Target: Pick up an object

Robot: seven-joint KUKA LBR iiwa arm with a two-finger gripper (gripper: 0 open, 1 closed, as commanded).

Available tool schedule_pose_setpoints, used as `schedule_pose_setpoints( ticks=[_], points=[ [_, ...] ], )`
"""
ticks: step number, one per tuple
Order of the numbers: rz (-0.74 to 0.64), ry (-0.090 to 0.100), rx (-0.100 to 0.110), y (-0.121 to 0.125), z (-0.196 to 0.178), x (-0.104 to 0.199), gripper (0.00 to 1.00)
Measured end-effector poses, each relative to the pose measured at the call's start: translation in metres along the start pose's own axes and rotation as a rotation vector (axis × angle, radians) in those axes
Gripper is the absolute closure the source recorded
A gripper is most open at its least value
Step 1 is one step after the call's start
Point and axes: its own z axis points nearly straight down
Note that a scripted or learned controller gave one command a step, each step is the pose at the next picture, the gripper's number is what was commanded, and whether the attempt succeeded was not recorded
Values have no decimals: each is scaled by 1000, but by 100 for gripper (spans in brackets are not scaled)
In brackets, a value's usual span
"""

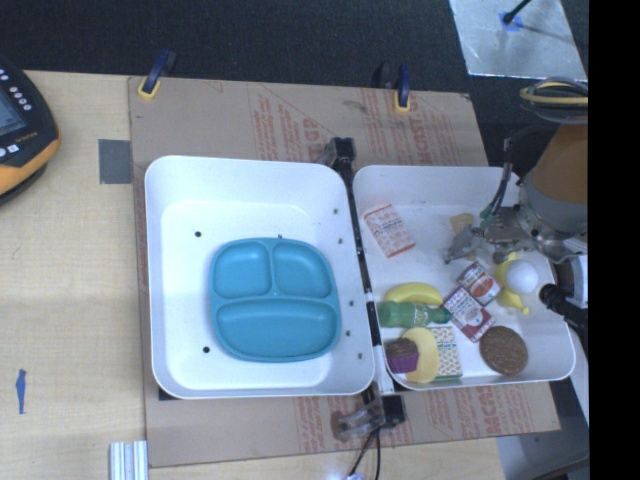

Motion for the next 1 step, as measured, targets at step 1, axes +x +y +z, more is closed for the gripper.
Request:
schedule_pose_setpoints(
  ticks=[1],
  points=[
    [9,-19,-11,77,9,16,0]
  ],
)
